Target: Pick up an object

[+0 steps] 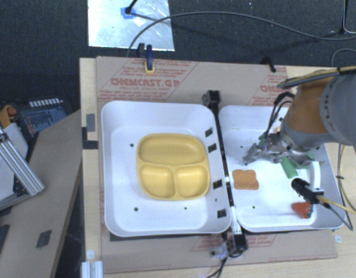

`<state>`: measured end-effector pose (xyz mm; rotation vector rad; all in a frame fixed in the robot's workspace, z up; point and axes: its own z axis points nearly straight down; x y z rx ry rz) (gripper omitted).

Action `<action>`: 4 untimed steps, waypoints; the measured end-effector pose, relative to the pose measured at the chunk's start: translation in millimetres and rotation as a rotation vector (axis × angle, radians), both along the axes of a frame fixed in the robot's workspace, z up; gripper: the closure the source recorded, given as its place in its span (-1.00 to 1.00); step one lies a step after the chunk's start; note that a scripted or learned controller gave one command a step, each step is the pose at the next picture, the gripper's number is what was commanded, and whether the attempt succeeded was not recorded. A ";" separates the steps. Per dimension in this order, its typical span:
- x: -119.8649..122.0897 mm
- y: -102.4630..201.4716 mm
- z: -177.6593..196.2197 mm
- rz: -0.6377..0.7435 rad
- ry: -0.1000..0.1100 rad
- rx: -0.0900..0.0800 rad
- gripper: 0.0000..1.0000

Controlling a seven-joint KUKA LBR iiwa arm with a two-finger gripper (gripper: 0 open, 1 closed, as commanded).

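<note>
bench (184, 77): 2 white bins, left (117, 172) with 1 yellow tray (169, 165), right (247, 213) with 1 toast (245, 179), gripper (252, 155) finger state unclear

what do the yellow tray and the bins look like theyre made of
Yellow tray: probably moulded plastic, matte, with soft rounded compartment edges and an even colour. Left bin and right bin: likely thin formed plastic, smooth white, slightly glossy, with rounded corners.
</note>
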<state>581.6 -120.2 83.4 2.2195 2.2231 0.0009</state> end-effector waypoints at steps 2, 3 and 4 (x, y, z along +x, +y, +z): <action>7.0 -5.4 57.5 0.001 -0.006 -0.002 1.00; 15.4 -0.6 105.2 0.003 -0.006 -0.001 1.00; 16.5 -0.7 143.6 0.003 -0.004 -0.001 1.00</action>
